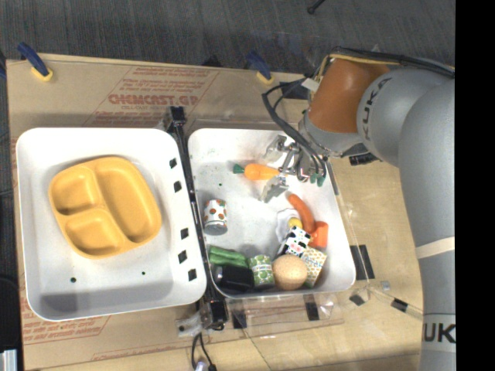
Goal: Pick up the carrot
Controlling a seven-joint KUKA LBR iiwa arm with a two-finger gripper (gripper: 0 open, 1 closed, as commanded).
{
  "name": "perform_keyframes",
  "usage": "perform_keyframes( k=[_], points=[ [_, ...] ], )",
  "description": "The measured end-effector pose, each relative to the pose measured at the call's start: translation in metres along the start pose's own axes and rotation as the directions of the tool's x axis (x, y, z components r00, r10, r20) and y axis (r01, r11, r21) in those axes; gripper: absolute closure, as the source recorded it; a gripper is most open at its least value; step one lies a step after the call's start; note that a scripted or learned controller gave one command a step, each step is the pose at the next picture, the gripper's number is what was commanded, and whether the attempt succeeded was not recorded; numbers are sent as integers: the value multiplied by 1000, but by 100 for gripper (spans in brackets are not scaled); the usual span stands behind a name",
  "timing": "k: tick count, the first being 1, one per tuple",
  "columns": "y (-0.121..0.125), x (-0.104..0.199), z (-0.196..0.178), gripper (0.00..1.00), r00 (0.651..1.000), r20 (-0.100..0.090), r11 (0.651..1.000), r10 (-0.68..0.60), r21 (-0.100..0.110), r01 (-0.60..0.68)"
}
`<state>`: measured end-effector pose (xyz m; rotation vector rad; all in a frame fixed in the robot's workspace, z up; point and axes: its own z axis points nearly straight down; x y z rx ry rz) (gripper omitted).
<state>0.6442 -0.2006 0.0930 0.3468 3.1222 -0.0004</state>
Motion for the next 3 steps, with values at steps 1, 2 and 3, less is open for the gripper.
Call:
perform_keyframes(
  k=[1,2,3],
  points=[
    [7,-6,-8,0,956,3,956,293,0,-293],
    [33,5,1,0,860,-4,860,511,2,-511],
    [34,4,-10,100,863,-1,863,505,1,-505]
  ],
)
